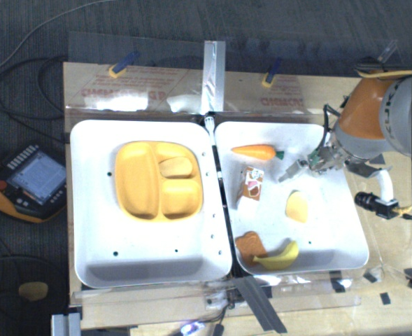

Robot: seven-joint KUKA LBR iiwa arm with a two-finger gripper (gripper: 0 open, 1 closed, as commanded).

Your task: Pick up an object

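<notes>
A grey KUKA arm (pixel 373 114) with an orange band reaches in from the right over the right bin (pixel 331 254) of two shallow white bins set side by side on a wooden bench (pixel 391 250). Its pincer (pixel 293 170) hangs low in the upper part of that bin, a grey finger (pixel 288 173) angled down toward the bin floor. Whether the pincer is open or closed cannot be told from this angle, and nothing is seen between its fingers.

Just left of the pincer lies a carrot (pixel 253 151), orange with a green stub, near the bin's far wall. Below it, a small red and white carton (pixel 252 185) rests by the divider between the bins. A pale yellow wedge (pixel 298 206) sits near the middle, apart from the pincer. At the near edge, a banana (pixel 277 257) lies touching a brown cookie-like piece (pixel 250 244).

The left bin (pixel 94 243) holds a yellow divided tray (pixel 139 180) with a tan bread-like item (pixel 175 166) in its upper right compartment. A handheld control pendant (pixel 27 183) lies on the dark floor at left.
</notes>
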